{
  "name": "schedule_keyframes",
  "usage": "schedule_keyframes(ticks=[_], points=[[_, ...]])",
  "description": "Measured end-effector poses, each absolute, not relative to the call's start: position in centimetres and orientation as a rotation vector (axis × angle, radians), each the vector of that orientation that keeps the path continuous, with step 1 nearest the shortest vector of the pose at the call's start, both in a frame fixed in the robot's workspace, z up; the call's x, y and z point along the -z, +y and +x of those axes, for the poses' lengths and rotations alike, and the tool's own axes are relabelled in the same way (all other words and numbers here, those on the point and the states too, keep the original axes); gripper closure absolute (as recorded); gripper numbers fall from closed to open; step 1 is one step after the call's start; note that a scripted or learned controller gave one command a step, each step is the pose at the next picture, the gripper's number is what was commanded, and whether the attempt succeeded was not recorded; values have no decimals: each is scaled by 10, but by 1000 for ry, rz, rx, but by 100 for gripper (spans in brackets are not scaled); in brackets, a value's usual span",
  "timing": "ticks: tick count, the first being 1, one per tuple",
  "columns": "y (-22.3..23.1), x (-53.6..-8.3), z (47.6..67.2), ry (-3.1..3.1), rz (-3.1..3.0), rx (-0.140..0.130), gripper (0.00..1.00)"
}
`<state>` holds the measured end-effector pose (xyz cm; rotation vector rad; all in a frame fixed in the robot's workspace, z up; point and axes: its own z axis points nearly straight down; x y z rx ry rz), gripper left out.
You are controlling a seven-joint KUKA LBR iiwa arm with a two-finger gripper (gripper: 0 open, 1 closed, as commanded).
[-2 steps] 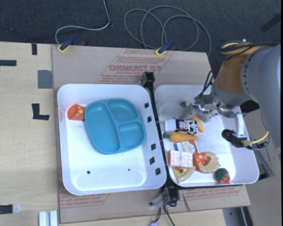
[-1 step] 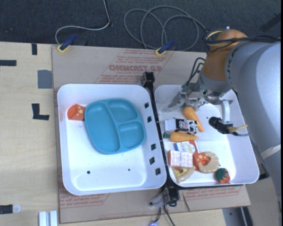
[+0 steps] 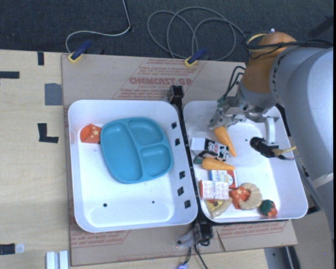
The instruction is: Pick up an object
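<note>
Tool [image 3: 223, 116] sat low in right bin [image 3: 291, 178], back-left part, right above upper carrot [image 3: 224, 140], tip near/maybe touching. Couldn't tell how wide it was open or if it had anything. Risks, imo: carrot lay tilted and tapered, could squirt out on close. Small black-white box [image 3: 215, 147] & 2nd carrot [image 3: 217, 164] lay just beside, could get nudged or double-grabbed.

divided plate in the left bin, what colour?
Blue: the blue three-compartment plastic plate, clearest in the camera view.
</note>
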<state>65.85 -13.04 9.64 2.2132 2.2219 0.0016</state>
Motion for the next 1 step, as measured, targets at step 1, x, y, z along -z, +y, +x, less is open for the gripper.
schedule_keyframes(ticks=[1], points=[[-40, -185, 615, 2225, 2218, -2, 100]])
